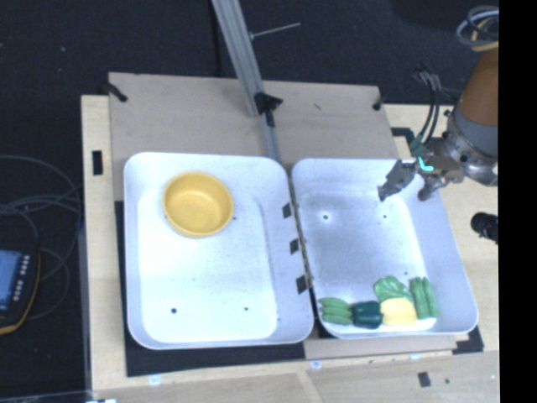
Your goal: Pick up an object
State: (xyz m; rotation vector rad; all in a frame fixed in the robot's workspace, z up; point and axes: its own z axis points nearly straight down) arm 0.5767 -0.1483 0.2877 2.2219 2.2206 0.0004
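Pale wood makes up the surface (201, 99), with a tan board laid across its far half and dark floor all around it. On it sit two shallow white bins side by side, touching along their inner edges, where small dark clips join them. A grey metal rail (237, 44) slants down from the top of the view toward the seam between them.

Largest of the things on the surface are the bins themselves. Inside the left bin (210, 309) a round yellow bowl (199, 203) stands upright near its far left corner, well apart from everything else. In the right bin (352, 242) a small cluster of objects is crowded against the near wall: a green ribbed piece (335, 310) at the left, a dark green block (367, 313) just beside it, a yellow block (398, 311) next, a leafy green piece (388, 288) behind that, and a green ribbed piece (423, 297) at the right end. They lie touching or nearly touching one another.

From the right comes the grey arm (474, 154), with its orange band above the wrist. Its gripper (407, 183) hangs over the far right part of the right bin, well apart from the cluster. Two dark fingers (391, 186) are spread apart, with nothing between them.
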